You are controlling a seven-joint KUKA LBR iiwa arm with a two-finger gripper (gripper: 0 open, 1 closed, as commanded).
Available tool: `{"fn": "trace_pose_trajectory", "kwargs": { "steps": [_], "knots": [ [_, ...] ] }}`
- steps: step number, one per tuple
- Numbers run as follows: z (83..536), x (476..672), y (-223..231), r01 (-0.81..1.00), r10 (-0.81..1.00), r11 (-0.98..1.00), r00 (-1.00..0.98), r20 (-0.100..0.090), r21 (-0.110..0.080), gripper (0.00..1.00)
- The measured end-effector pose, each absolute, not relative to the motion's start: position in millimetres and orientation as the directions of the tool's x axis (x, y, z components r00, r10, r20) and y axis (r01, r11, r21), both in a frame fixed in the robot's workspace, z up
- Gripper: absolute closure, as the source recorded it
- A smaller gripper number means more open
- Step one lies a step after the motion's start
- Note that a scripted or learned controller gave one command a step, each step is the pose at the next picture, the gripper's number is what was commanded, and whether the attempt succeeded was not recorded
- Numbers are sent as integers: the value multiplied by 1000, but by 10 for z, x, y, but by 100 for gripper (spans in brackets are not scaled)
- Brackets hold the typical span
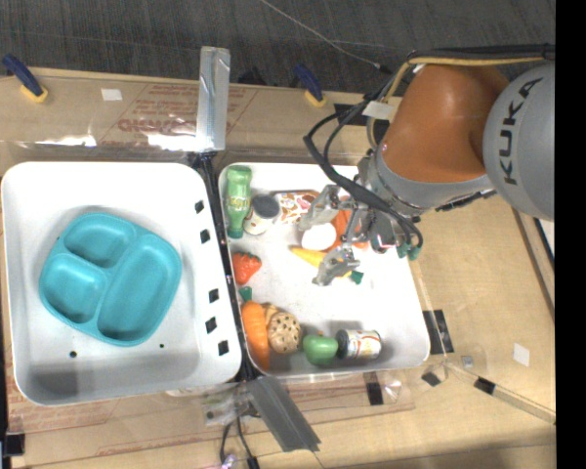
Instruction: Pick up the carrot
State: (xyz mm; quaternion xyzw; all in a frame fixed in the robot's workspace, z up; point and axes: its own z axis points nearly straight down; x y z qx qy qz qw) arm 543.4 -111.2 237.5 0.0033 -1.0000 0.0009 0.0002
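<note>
You see the metal two-finger gripper (334,247) over the right white bin (402,291), its opening unclear; the orange tapered carrot (344,225) lies just behind it.

This is looking like a robotics lab. A grey KUKA arm (513,145) is reaching over a bench (488,291) covered with taped cardboard. Two white bins (20,262) are sitting on that bench, clamps (24,76) are holding its far edge, and loose cables (327,140) are hanging beside the arm.
</note>
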Motion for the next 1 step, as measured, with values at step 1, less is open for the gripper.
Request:
{"fn": "trace_pose_trajectory", "kwargs": {
  "steps": [1],
  "knots": [
    [989,5933,-1682,-132,-132,991,-991,13,5,0]
  ]
}}
